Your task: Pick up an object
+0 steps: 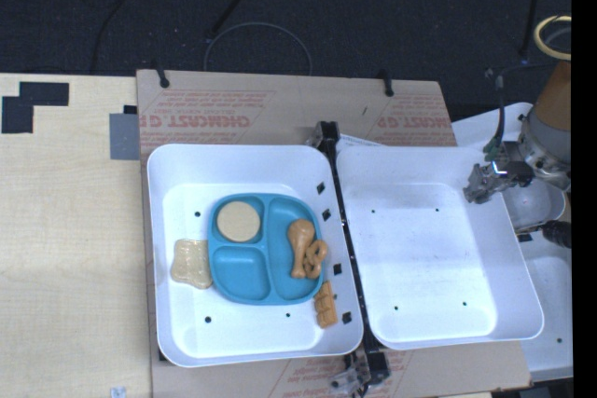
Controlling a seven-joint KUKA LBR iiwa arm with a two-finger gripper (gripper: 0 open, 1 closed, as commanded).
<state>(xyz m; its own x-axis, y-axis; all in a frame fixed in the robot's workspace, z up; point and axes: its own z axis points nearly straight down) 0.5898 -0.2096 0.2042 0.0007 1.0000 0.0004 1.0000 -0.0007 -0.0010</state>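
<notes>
A blue divided plate (248, 279) lies in the left bin (177, 172). On it rest a round tan cookie (238, 221) and a brown drumstick with a pretzel (305, 249). A pale toast slice (191, 263) lies just left of the plate, and a small brown snack piece (325, 305) sits at its lower right. My gripper (487, 180) hangs at the right bin's upper right rim, far from all the food. Nothing shows held by it.
The right bin (424, 247) adjoins the left one along a black divider (338, 228). Both rest on a cardboard sheet (280, 112) on a light wooden bench. The arm's wrist and cables crowd the right edge (546, 144).
</notes>
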